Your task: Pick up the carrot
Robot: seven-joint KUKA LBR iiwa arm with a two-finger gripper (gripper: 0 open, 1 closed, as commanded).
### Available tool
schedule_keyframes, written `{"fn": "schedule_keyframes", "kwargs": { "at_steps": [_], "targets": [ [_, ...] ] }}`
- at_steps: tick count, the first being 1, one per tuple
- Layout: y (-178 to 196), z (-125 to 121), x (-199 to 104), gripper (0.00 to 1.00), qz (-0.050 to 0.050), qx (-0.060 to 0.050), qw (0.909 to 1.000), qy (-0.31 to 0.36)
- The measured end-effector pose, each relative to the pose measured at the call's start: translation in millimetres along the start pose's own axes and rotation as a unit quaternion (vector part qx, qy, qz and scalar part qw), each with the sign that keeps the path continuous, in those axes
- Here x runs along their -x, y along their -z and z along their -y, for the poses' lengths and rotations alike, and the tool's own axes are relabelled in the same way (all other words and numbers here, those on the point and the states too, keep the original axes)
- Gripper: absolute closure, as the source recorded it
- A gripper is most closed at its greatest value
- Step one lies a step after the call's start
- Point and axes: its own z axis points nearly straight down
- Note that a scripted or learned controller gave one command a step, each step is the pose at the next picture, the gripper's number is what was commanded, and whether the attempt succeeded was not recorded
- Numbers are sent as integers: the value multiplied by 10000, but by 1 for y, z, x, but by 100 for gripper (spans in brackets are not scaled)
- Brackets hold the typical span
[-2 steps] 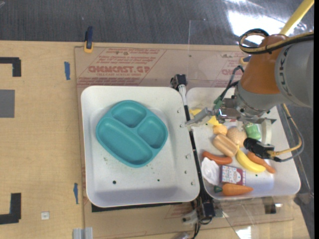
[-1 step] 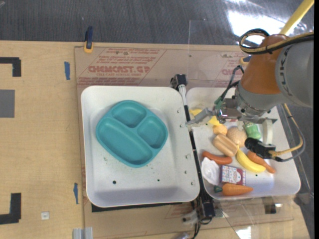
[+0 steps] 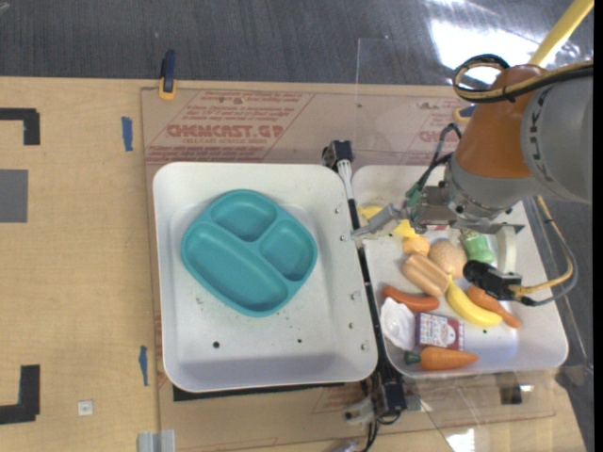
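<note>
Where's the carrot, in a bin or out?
In. The carrot lies flat in the right bin, by its near wall, beside a small red packet.

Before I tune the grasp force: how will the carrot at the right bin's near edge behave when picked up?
The carrot looks like a stiff toy, probably light. Its tapered, rounded body may roll or slip. The packet beside it and the bin wall crowd a grasp.

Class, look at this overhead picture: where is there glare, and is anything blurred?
Camera view: bright window glare streaks the dark floor at top right; the orange carrot in the right white bin looks sharp; the grey arm's gripper is slightly soft-edged.
</note>
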Motion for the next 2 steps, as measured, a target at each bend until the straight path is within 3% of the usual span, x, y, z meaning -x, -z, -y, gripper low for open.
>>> {"fn": "schedule_keyframes", "kwargs": {
  "at_steps": [2],
  "targets": [
    [0, 0, 0, 0, -8, -16, 9999, -105]
  ]
}}
